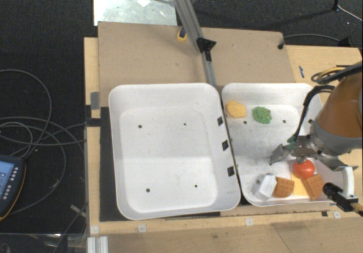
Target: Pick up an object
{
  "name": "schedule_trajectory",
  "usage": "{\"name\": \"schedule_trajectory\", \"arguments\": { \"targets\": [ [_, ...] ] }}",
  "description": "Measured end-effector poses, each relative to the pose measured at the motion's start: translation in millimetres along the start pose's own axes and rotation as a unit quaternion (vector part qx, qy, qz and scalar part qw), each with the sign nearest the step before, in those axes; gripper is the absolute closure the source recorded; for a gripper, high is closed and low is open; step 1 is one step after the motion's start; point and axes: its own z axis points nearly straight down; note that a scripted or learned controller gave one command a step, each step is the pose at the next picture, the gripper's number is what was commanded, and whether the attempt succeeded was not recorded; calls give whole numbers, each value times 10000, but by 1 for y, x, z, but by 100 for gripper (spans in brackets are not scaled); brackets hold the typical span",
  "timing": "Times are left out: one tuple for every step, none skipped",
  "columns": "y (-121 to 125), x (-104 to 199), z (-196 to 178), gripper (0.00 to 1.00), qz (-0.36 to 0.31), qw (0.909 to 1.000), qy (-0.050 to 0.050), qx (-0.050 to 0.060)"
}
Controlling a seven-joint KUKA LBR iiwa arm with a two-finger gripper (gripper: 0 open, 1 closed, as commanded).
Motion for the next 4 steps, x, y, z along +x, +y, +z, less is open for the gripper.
{"name": "schedule_trajectory", "arguments": {
  "targets": [
    [1, -1, -13, 100, 1, 10000, -9, -32],
    [-5, 2, -63, 100, -18, 10000, -15, -46],
    [-8, 6, -107, 100, -27, 10000, -16, -49],
    [-6, 5, -161, 100, -26, 10000, -20, -56]
  ]
}}
